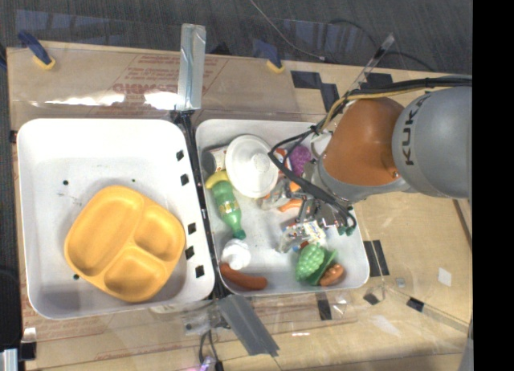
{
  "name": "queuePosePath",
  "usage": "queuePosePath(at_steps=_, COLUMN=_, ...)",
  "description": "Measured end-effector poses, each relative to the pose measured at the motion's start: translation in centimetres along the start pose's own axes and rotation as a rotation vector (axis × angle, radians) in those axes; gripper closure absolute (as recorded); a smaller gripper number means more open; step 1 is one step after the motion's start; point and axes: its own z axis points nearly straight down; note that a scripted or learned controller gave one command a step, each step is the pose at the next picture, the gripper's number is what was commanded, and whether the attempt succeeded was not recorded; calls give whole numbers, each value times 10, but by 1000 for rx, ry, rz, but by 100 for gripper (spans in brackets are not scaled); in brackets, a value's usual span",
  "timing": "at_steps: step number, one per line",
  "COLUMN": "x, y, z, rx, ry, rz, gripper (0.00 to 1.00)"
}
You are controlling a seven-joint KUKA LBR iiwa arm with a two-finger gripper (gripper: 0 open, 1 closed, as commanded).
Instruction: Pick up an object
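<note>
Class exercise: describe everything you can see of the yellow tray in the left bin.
The yellow tray looks like smooth moulded plastic with rounded corners, split by raised ridges into three shallow compartments. It lies flat, open side up and turned at an angle, on the floor of the left bin, towards its front. Nothing sits in it; only the bin touches it.

A yellow plastic compartment tray (124, 242) lies tilted in the left shallow white bin (48, 148), on a brown cardboard-covered counter (241, 72) with a strip of grey tape (191, 64) standing at the bins' divide.
</note>
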Motion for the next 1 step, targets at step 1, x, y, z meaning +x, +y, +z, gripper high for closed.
queuePosePath(at_steps=1, x=53, y=17, z=1, rx=-1, ry=2, rz=-142, gripper=0)
